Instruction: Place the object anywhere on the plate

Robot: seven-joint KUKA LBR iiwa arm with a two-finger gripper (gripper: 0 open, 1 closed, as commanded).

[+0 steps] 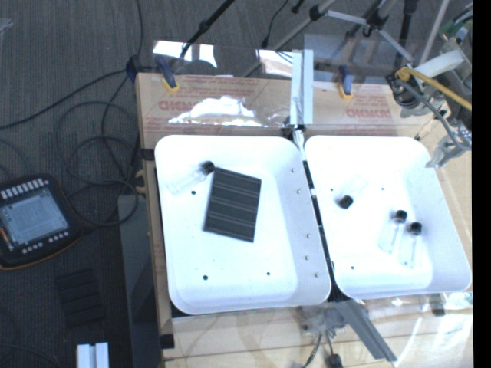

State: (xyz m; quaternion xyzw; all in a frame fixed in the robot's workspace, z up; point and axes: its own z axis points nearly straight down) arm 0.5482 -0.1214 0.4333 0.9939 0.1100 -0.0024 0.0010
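Observation:
A dark ridged square plate (232, 204) lies flat in the left bin (230, 282). Just off its upper left corner lies a clear vial with a black cap (196, 175), close to the plate but not on it. The right bin (383, 278) holds three more clear vials with black caps: one (347, 199) near the left wall and two (397, 225) (414, 238) side by side toward the right. My gripper (447, 150) hangs at the far right, over the right bin's upper right corner, away from all the vials. The arm's orange band (426, 81) shows above it.
A vertical divider post (301, 98) stands at the back between the bins. Clamps and a cardboard sheet (230, 102) line the back edge. A teach pendant (31, 219) and cables lie on the floor at the left. Tripod legs cross the top.

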